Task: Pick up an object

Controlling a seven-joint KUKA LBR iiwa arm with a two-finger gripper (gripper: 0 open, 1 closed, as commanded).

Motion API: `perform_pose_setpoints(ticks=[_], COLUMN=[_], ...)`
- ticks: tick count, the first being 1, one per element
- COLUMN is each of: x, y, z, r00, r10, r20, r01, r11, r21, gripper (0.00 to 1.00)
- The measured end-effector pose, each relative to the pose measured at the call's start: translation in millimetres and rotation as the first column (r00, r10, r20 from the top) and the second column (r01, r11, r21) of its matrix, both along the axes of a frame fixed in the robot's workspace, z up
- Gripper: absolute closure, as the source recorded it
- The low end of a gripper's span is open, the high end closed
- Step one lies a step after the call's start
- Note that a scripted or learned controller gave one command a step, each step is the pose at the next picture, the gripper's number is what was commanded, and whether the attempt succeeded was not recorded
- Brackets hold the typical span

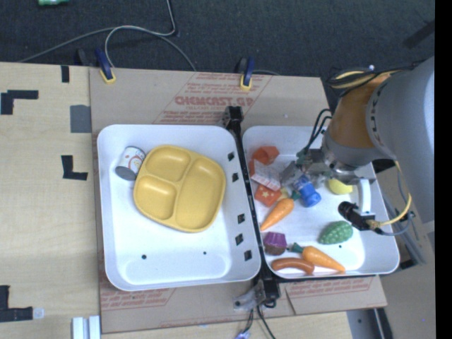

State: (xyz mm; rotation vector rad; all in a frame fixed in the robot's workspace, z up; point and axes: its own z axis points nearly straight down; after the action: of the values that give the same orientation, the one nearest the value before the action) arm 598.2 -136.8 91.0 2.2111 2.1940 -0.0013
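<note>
Toy blue cylinder (309, 193) in the right bin (385, 260) looks like the object being aimed at, as I judge it: it lies just beside the tip of the gripper (300, 176), which is low over the middle of that bin. Whether the pincer is released or clenched I cannot tell, because the wrist and cables cover that part, and I do not see any object held in it.

Around it the toys lie loose and mixed, as if they were dropped in and not arranged. A yellow piece (340, 186) is to the right, partly under the arm. An orange block (265, 155) is on the far left side, with a red and white piece (266, 187) nearer. A small carrot (277, 213) lies at a slant toward the divider. A green bumpy fruit (335, 233) is on the near right. Along the near wall lie a purple piece (275, 242), a bigger carrot (321, 258) and an orange sausage shape (291, 265).

The left bin (169, 274) holds a yellow divided plate (179, 188), and a small can (129, 163) lies on its side touching the plate's left rim.
</note>
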Motion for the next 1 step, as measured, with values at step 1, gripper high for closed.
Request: perform_pose_setpoints(ticks=[1], x=[-0.6], y=[8.2], z=[6.5], r00=[1.0], r10=[0.007], r20=[-0.009], r01=[-0.007], r11=[1.0], r21=[0.014], gripper=[1.0])
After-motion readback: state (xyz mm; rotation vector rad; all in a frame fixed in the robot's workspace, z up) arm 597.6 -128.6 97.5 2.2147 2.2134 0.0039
